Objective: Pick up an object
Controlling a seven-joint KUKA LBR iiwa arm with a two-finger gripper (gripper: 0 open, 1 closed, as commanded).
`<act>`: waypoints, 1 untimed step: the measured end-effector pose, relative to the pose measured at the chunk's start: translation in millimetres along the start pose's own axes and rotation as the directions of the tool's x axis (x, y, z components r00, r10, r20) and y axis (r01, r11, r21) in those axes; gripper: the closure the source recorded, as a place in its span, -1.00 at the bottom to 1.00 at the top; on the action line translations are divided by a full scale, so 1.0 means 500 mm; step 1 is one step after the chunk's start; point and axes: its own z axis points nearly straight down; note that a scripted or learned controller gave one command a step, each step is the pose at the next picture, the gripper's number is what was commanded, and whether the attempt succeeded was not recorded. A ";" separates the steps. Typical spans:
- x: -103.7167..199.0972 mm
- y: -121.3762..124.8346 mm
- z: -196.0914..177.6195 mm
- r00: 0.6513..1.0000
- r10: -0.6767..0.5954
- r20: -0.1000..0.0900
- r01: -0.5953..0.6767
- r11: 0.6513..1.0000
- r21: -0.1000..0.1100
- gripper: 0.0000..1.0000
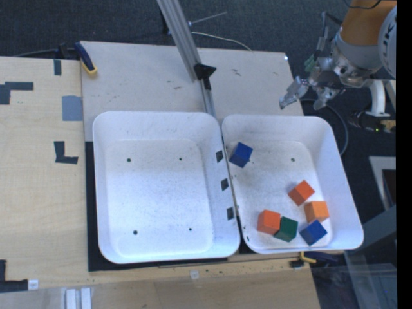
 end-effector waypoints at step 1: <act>-0.068 -0.079 0.169 1.000 0.004 -0.002 -0.004 1.000 0.009 -1.00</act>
